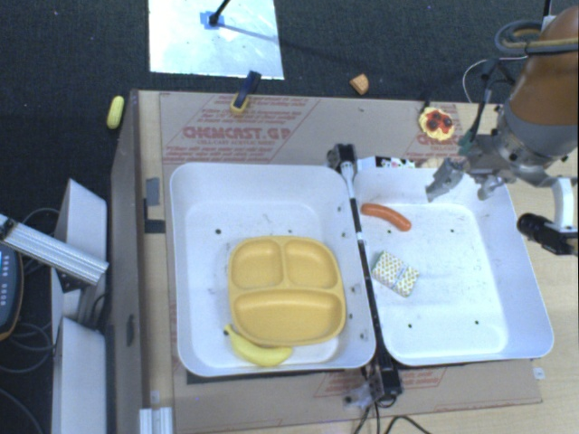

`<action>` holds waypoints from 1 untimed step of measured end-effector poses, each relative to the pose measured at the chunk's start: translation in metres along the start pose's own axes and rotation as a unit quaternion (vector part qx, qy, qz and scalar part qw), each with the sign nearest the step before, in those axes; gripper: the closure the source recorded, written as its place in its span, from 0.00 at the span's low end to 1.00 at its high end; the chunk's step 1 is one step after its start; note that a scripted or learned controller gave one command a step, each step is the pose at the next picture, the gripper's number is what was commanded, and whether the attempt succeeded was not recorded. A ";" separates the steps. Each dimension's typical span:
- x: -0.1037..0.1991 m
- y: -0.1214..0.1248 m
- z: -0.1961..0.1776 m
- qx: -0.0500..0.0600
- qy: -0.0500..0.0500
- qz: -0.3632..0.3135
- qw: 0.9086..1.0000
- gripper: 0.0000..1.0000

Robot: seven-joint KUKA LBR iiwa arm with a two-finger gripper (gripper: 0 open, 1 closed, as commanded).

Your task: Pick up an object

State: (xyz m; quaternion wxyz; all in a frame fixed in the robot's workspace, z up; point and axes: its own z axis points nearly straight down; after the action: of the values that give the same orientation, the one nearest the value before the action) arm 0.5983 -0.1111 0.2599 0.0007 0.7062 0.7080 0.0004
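Observation:
An orange sausage [386, 216] lies near the back left of the right bin [507, 333]. A small checkered block [395, 273] rests closer to the bin's middle left. My gripper [466, 185] hovers over the back edge of the right bin, to the right of the sausage and apart from it. Its two fingers [441, 183] are spread open with nothing between them. In the left bin [194, 215] sit a yellow divided plate [286, 287] and a banana [258, 349] at the plate's front edge.
A black divider bar [359, 242] runs between the bins. On the cardboard behind the bins lie a small pizza toy [437, 122], an orange piece [360, 84] and a blue-yellow tool [244, 91]. A yellow object [115, 111] lies off the board's left corner.

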 end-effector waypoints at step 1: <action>0.003 0.051 0.092 0.001 0.000 -0.001 1.000 0.00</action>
State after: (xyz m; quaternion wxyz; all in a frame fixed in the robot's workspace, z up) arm 0.6498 -0.1078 0.1682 -0.0004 0.7054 0.7088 -0.0003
